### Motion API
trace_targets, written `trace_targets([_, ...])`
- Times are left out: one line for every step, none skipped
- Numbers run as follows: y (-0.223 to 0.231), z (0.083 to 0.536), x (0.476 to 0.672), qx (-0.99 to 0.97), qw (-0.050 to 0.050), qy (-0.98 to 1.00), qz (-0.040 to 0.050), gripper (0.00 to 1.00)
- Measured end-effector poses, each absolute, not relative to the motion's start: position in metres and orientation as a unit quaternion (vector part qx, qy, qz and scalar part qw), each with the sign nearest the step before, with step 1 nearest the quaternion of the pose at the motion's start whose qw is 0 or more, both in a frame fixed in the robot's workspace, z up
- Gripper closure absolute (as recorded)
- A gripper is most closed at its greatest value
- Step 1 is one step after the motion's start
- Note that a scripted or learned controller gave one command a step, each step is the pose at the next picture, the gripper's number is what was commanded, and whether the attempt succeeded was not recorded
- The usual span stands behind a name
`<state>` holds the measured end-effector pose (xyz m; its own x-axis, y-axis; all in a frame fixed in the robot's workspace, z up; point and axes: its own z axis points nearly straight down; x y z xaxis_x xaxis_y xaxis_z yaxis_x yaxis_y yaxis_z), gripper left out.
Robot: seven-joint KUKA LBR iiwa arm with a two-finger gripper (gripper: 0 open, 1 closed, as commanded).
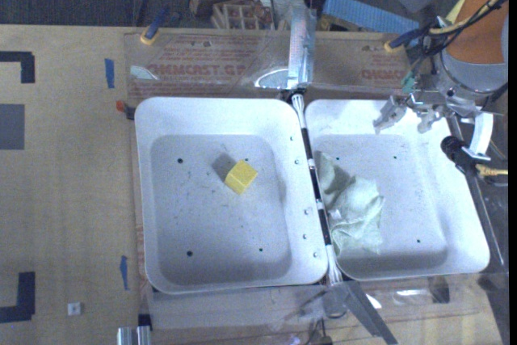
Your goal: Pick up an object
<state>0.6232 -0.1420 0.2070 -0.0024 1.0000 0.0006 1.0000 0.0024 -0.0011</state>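
A small yellow cube (241,176) lies in the left bin (161,198), a little above that bin's middle. A crumpled pale green cloth (350,204) sits in the right bin (420,214), against its left wall. My gripper (406,119) hovers over the far right part of the right bin, well up and to the right of the cloth. Its two metal fingers (388,115) are spread apart, open, with nothing between them.
A cardboard wall (210,69) runs behind both bins, with a metal post (300,44) at the divide. Boxes and cables clutter the area beyond it. Wooden bench (65,198) lies to the left, marked with blue tape and black squares.
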Motion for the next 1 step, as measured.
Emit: trace_targets([-0.1422, 0.2182, 0.6243, -0.706, -0.001, -0.708, -0.0008, 1.00])
